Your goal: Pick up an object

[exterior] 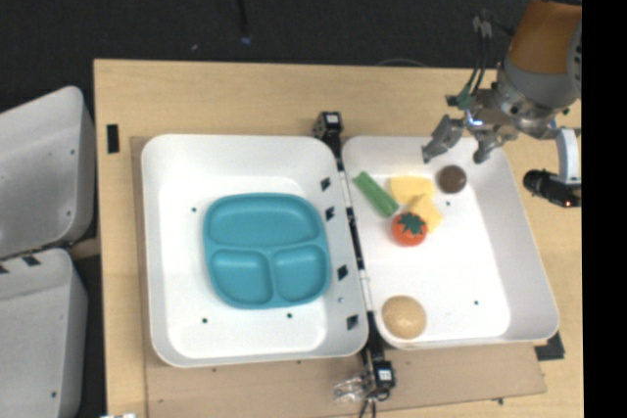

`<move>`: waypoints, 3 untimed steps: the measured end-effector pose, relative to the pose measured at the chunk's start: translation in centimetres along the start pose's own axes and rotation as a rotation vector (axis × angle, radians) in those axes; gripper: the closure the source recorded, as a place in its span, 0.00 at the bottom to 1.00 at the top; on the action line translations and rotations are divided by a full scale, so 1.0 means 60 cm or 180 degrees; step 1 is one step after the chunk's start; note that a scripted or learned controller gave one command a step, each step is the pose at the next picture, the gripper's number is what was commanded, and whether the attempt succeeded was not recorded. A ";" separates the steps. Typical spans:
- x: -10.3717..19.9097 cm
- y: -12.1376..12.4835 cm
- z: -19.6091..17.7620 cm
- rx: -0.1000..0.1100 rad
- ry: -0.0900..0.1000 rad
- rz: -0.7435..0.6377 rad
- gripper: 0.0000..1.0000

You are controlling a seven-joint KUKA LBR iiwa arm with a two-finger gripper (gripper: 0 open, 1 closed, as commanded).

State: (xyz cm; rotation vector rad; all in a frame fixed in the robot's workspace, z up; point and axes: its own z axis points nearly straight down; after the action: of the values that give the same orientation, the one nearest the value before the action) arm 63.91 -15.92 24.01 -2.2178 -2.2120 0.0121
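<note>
A: We log the gripper (460, 146) over the far side of the right bin (509, 299). Its two fingers are spread apart, and we see nothing between them.

B: Agreed. We take the tomato (410, 227) as our landmark. Which object do we call the target?

A: Nearest the fingers is the brown ball (452, 178), lying behind the tomato and toward the arm's side. It sits just below the spread fingers, apart from them as far as we can judge.

B: Then for the step in hand, our advice: centre the gap over the brown ball before descending, so that one finger passes on each side. It looks round and would likely roll if nudged off-centre.

A: We also note the yellow block (415, 193), touching the tomato on its far side, and the green stick (376, 194) just beside the tomato, toward the bins' divider. Both lie close enough that a finger straying that way could clip the yellow block.

B: The tan round piece (403, 316) lies well in front of the tomato, near the bin's front corner. No concern there.

A: Surface: both bins are shallow and white, on a pale wooden bench (225, 98). The left bin (176, 318) holds a blue divided tray (265, 248), well apart from the tomato.

B: Room: dark floor beyond the bench, and white panels (39, 171) past the left bin.
</note>
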 end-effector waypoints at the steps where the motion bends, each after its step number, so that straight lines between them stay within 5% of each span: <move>1: 0.001 0.004 -0.014 -0.0043 -0.0004 -0.0008 0.00; 3: 0.000 -0.018 0.142 -0.0032 -0.0011 0.0006 0.00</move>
State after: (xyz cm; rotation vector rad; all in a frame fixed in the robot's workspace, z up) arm 62.75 -15.92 15.49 -2.2267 -2.2166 0.0046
